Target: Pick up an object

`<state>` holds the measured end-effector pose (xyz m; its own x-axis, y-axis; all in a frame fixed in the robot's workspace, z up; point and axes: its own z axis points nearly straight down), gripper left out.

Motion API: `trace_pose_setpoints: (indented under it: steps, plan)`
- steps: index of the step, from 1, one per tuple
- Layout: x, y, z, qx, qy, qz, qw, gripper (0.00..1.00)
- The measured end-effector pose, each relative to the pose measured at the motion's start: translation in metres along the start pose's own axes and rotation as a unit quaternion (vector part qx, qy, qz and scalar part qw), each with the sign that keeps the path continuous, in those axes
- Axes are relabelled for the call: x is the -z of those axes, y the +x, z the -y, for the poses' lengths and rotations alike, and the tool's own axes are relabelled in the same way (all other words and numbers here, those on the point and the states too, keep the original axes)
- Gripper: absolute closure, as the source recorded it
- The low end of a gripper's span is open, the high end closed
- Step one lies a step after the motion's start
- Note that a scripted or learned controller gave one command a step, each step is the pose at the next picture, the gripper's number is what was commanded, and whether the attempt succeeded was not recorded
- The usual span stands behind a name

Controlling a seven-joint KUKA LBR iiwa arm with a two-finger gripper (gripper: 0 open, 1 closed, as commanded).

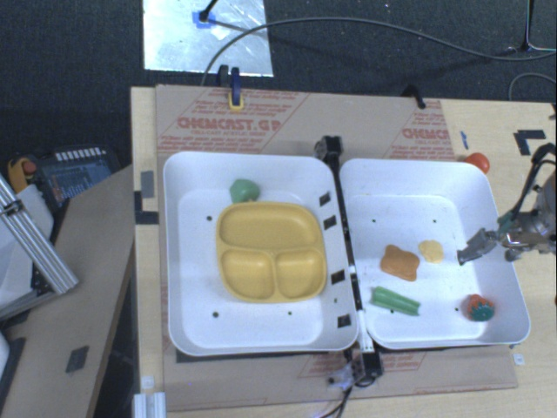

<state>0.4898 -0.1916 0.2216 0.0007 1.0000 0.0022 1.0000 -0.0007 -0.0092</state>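
Note:
The right bin (pixel 409 181) holds an orange toast-shaped piece (pixel 399 263), a small pale yellow piece (pixel 431 251), a green bean-like piece (pixel 395 300) and a round red and teal piece (pixel 477 306). My gripper (pixel 478 247) comes in from the right edge, over the right side of this bin. Its dark tip sits just right of the pale yellow piece and above the red and teal one. Nothing shows in its grip.
The left bin (pixel 187 233) carries a yellow divided plate (pixel 268 251) and a small green piece (pixel 244 190) behind it. A black divider (pixel 341 242) runs between the bins. An orange ball (pixel 476 161) lies on the bench beyond the right bin's far corner.

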Motion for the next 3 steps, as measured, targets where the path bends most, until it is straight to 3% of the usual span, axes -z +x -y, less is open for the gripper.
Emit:
trace_pose_setpoints:
  steps: [1, 3]
  plan:
    - [0.005, 0.001, -0.003, 0.002, -0.005, 0.001, 1.0, 0.0]
    - [-0.102, 0.002, -0.009, 0.001, -0.003, 0.001, 1.0, 0.0]
